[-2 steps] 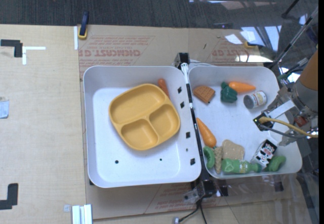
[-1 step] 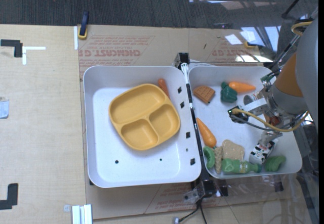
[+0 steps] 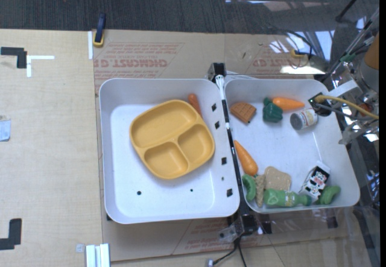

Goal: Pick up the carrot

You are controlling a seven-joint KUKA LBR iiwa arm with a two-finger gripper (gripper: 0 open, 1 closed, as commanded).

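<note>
**Carrot lying free in right bin; gripper state unreadable**

Near wall of the right bin (image 3: pixel 347 163): green toy vegetables (image 3: pixel 289 199), a black-and-white carton (image 3: pixel 315 181) and a tan bread slice (image 3: pixel 277 178). Just behind them, by the bin's left wall, a carrot (image 3: pixel 245 157) lies tilted, nothing touching it. Left bin (image 3: pixel 120 193) holds a yellow divided plate (image 3: pixel 172 138). Further back: brown waffle (image 3: pixel 243 112), small can (image 3: pixel 303 119), second carrot (image 3: pixel 288 103) with green top. Gripper (image 3: pixel 356 109) at right rim, cluttered by cables; open or closed, cannot tell.
</note>
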